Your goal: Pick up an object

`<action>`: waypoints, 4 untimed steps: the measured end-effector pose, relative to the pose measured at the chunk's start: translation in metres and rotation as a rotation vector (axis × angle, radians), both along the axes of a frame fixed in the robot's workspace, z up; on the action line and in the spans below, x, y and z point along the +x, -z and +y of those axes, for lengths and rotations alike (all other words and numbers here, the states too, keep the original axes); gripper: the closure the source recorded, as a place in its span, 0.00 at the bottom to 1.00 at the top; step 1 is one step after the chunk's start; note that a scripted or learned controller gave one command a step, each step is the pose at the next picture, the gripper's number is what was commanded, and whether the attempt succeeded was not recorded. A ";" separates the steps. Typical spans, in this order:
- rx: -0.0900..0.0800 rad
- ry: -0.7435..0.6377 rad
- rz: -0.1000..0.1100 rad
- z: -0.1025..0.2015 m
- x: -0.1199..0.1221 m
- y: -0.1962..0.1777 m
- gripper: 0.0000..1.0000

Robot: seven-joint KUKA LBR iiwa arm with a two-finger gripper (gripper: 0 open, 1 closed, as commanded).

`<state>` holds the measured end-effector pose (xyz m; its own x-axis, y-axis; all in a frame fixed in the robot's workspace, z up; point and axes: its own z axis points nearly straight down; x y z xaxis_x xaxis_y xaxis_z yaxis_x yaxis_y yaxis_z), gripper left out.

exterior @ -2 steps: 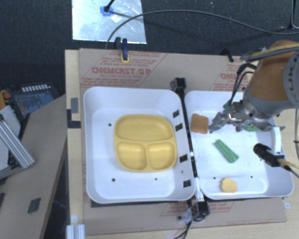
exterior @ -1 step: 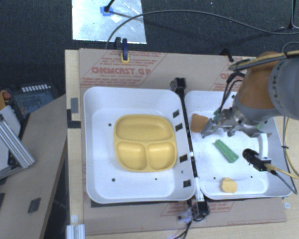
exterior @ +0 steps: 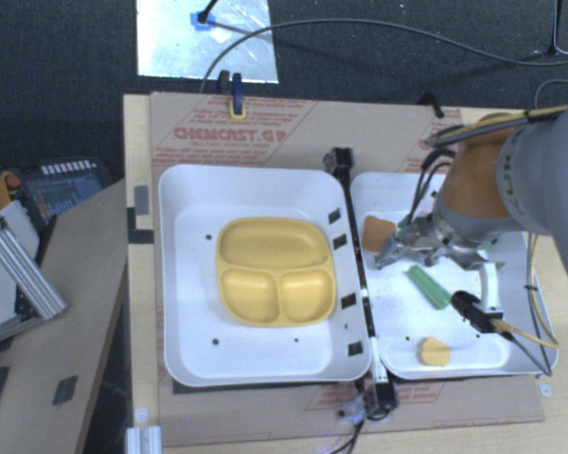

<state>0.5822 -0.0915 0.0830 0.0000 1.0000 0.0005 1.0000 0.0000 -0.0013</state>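
In the right bin (exterior: 511, 353) lie three small objects: an orange-brown block (exterior: 378, 231) near the left wall, a green stick (exterior: 428, 287) in the middle, and a yellow lump (exterior: 434, 352) near the front. My gripper (exterior: 399, 251) hangs low over the right bin, just right of and below the orange-brown block and just above the upper end of the green stick. I see nothing held in it. The grey arm with its orange band (exterior: 478, 183) covers the bin's back right part.
The left bin (exterior: 185, 253) holds a yellow three-compartment plate (exterior: 275, 270). A black divider (exterior: 352, 253) runs between the bins. A black fitting with cables (exterior: 473, 310) sits right of the green stick.
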 end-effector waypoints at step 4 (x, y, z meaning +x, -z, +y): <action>-0.001 -0.005 -0.007 -0.001 0.012 -0.172 1.00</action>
<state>0.5944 -0.0926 0.2554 -0.0049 1.0000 -0.0009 1.0000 0.0049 0.0061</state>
